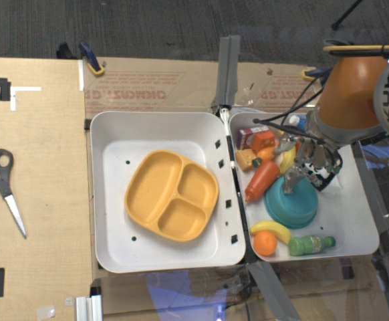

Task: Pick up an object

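Camera view: the arm (355, 92) reaches in from the right, and the hand (295, 172) hangs low over the right bin (355, 226), its tip right at the near edge of the teal bowl (292, 202). Whether the hand is spread or pressed together cannot be told; cables and wrist parts clutter that spot. Nothing is visibly between its tips, so no grasp can be claimed.

Step, as a judgement: approach or descent onto a target, grasp not yet made. Likeliest targets are the bowl or the carrot (261, 179) just beside it. The next move calls for a clean drop onto one item without nudging the neighbours, then a close and a straight lift. The pile is tight, so a slip or a double catch looks likely.

Things in the right bin: the bowl is a round, smooth plastic dome, seemingly upside down and hard to pinch. The carrot is a tapered orange-red cone, glossy, lying at a slant and touching the bowl. Behind it sits a small dark red box (250, 136) with more small toy foods bunched around, too crowded to name. Near the front edge are a curved yellow banana (273, 230), an orange (265, 245) touching it, and a green bottle (309, 245) lying on its side.

The left bin (107, 199) holds a yellow tray (172, 194), three compartments, rounded corners, matte plastic. Scissors (5, 186) lie far left on the worktop (34, 259), a plain tan board.
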Available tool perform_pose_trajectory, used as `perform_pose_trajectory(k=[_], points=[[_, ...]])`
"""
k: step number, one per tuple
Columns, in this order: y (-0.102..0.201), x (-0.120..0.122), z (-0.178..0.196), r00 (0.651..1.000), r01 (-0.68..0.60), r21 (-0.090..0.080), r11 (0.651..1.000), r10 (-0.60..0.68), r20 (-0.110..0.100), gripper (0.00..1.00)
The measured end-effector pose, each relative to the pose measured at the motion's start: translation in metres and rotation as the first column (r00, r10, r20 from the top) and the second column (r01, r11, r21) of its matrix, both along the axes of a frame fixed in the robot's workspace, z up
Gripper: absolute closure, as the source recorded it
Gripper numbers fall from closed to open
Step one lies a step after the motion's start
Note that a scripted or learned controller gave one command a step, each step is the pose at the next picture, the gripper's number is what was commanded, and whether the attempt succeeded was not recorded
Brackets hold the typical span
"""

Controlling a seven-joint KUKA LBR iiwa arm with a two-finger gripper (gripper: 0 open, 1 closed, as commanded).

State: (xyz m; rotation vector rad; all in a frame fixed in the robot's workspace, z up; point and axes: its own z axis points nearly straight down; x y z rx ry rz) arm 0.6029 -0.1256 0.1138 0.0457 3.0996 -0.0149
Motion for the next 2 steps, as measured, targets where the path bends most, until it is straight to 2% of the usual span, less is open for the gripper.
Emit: perform_pose_trajectory(k=[1, 2], points=[[0.008, 0.042, -0.001, 0.998, 0.043, -0.006, 0.999, -0.043, -0.049, 0.0], [-0.064, -0.001, 0.0, 0.986, 0.168, 0.007, 0.986, -0.168, -0.003, 0.0]])
